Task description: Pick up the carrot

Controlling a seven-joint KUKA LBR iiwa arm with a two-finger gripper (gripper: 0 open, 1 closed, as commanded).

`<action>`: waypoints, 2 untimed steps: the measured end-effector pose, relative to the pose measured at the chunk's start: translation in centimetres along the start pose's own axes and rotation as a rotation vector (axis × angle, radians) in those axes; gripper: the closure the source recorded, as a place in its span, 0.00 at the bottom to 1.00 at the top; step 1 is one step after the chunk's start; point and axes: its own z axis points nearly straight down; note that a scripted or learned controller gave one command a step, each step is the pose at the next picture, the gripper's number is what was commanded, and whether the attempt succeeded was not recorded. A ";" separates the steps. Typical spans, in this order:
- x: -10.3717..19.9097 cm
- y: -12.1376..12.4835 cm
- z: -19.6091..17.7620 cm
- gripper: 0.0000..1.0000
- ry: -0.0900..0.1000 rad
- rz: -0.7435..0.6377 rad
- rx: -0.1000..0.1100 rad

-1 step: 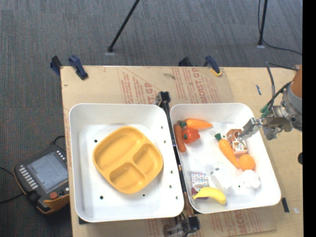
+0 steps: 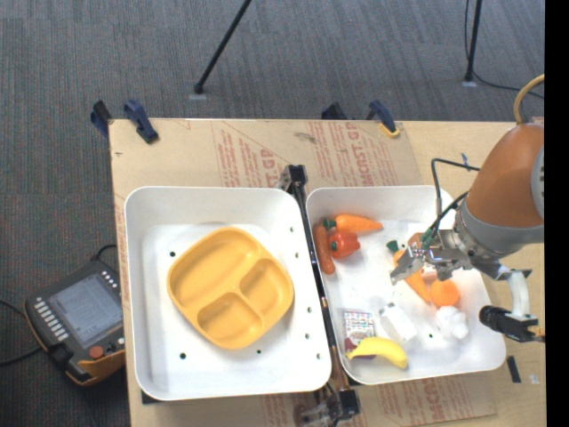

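Observation:
The carrot point(image 2: 357, 223), orange with a green stub at its left end, lies on its side near the back of the right bin point(image 2: 391, 198). It touches a red pepper point(image 2: 343, 244) just in front of it. My gripper point(image 2: 409, 265) hangs low over the right half of that bin, about a hand's width to the right of the carrot and slightly nearer the front. The gripper is apart from the carrot. It sits directly above an orange wedge-shaped piece point(image 2: 416, 285), and part of that piece is hidden by the wrist.
In the right bin lie a brown sausage point(image 2: 323, 251) along the left wall, an orange ball point(image 2: 445, 293), a banana point(image 2: 380, 351), a small printed box point(image 2: 358, 321) and white pieces point(image 2: 398, 321). The left bin point(image 2: 151, 212) holds a yellow divided plate point(image 2: 231, 287).

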 end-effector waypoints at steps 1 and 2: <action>-3.5 1.8 6.7 0.00 0.000 0.001 -0.002; -3.5 1.8 6.0 1.00 0.002 0.006 0.003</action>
